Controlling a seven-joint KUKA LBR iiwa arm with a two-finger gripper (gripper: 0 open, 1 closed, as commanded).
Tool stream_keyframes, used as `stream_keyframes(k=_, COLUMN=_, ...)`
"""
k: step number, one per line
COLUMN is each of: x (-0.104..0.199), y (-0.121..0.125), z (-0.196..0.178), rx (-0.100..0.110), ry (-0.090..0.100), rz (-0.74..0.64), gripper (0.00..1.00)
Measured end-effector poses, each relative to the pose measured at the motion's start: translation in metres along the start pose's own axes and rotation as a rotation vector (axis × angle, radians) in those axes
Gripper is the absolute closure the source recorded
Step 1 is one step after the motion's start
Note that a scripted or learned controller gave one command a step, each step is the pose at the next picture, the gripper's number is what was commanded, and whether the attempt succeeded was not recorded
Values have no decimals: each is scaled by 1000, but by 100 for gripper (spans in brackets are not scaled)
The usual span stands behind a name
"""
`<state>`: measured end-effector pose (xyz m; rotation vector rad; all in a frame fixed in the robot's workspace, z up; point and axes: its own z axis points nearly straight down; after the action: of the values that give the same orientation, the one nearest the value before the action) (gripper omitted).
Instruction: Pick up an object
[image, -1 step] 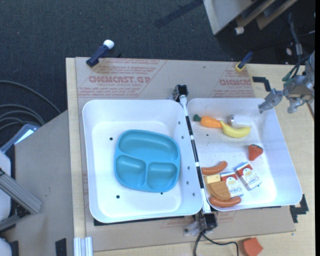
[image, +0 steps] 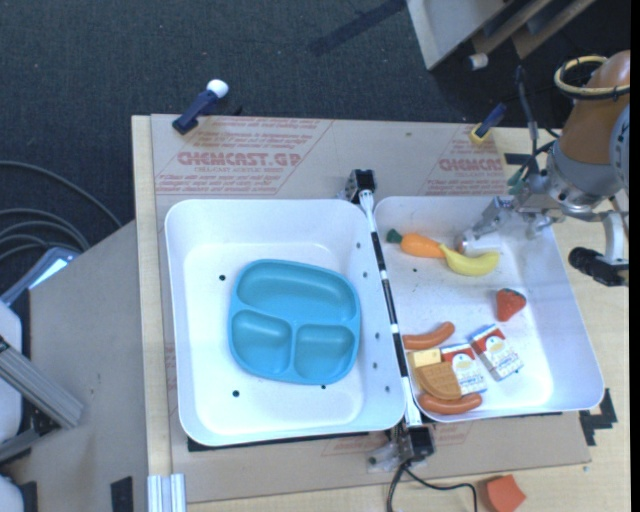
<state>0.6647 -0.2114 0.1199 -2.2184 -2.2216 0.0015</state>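
Camera view shows the gripper (image: 478, 237), grip unclear, beside a small yellow plastic banana (image: 470, 262) in the right bin: likely light, slick, best pinched mid-curve.

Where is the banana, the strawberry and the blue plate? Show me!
banana (image: 474, 263), camera view, middle of its yellow curve in the right bin.
strawberry (image: 510, 303), camera view, middle of the red fruit.
blue plate (image: 293, 285), camera view, its big top compartment, in the left bin.
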Motion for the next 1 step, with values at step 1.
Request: stream_keyframes(k=1, x=40, y=2, z=35, rx=-1, ry=0, rz=-1, gripper=0)
